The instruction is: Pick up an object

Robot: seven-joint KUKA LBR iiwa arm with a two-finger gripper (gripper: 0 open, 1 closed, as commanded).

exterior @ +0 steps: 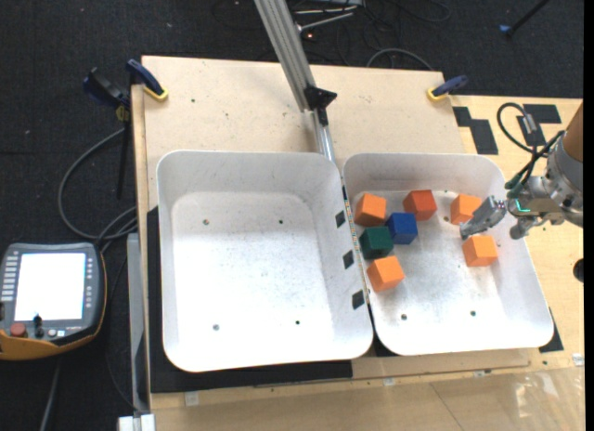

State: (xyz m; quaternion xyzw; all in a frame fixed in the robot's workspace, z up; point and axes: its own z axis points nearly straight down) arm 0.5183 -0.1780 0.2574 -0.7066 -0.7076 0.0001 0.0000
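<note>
No block had yet been lifted, by the look of it; every cube lay on the floor of the right bin (529,313), so the whole of the pick remained to be done. The gripper (484,219) reached in over that bin's right rim and hung between two orange cubes, the upper orange cube (463,207) just to its left and the lower orange cube (481,250) just below it; whether it touched either could not be told. Of the fingers, I cannot tell whether they were spread or pressed together, the grey metal being too small and blurred; nothing could be seen pinched between them. My judgement was that the arm was in its approach, and that the grasp, the closing and the lift were all left.

Further left in the same bin sat a loose cluster: an orange cube (372,207) near the dividing wall, a red-orange cube (421,202) beside it, a blue cube (402,227) touching a green cube (376,241), and another orange cube (386,272) below those. The left bin (186,234) showed bare white floor with faint speckling; both bins stood side by side on the desk (232,95).
</note>
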